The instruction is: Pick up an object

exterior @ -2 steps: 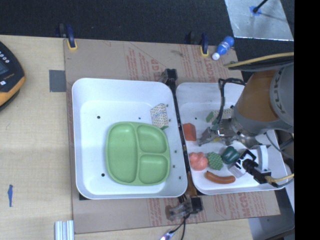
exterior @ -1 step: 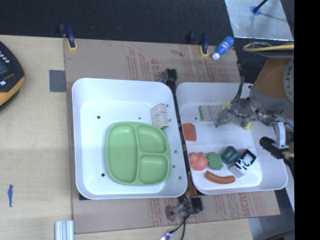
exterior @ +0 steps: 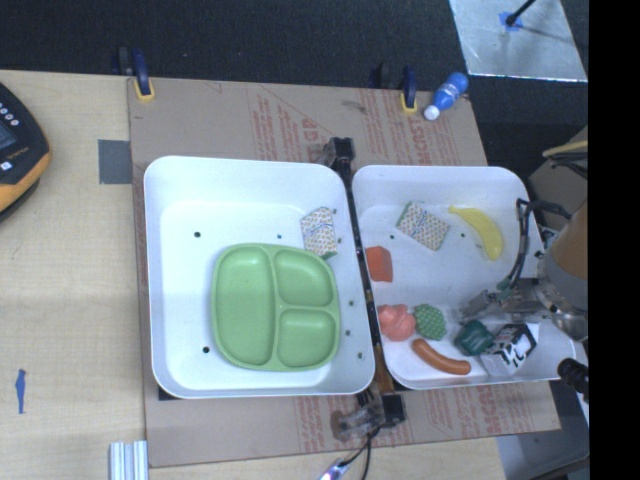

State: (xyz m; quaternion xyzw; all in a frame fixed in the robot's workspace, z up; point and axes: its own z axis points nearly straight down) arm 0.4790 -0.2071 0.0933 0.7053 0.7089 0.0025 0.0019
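Dark green object (exterior: 473, 337), right bin's near right corner, beside sausage (exterior: 440, 357)

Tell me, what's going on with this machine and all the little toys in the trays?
A robot arm reaches in from the right over the right white bin. Its pincer is low in the near right corner, right by a dark green object; whether it has a grip on it I cannot tell. In the same bin lie a banana, a sausage, a pink toy and a patterned packet. The left bin holds a green divided plate.
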